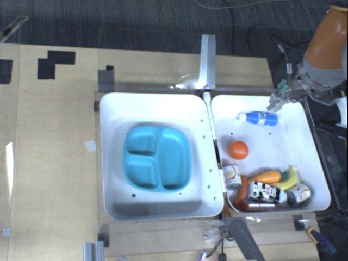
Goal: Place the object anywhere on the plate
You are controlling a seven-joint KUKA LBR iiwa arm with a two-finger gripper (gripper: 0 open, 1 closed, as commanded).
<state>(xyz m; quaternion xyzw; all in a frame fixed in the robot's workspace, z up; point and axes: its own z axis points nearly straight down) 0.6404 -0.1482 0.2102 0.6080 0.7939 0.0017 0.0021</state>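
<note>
So right now my gripper (pixel 277 103) is hanging over the far corner of the right bin (pixel 304 145), just beside the cap end of the little blue and white bottle (pixel 259 118) lying on its side near the bin's far edge. Honestly can't tell whether my fingers are spread or pressed together, they're too small and blurry from up here, and nothing is visibly between them. The blue plate (pixel 157 157) sits in the middle of the left bin (pixel 111 145) with nothing on it, so my read is the pick hasn't happened yet. The bottle looks like the easiest grab since it's well apart from the orange ball (pixel 238 149) and the pile of stuff along the near edge. If I go for it, I'd drop straight down across the narrow width of the body, not the length, since round bottles roll away. Then lift clear over the divider between bins before heading to any plate compartment.
</note>
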